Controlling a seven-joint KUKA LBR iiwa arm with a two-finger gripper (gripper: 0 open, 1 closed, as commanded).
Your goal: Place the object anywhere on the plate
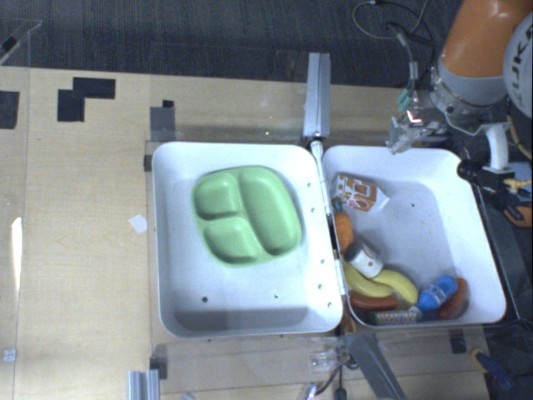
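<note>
While the arm (487,36) sits over the far right corner of the right bin (479,223), the gripper (408,127) hangs just above that bin's far rim; can't tell its state, nothing visibly held; green divided plate (247,215) lies in the left bin (171,248), toward the far side, three compartments; objects pile along the right bin's near edge and left wall: yellow banana (385,285), blue item (437,293), reddish-brown item (455,300) near the near right corner, small white-and-orange carton (358,193) near the far left corner, orange piece (342,232) against the left wall.
</note>
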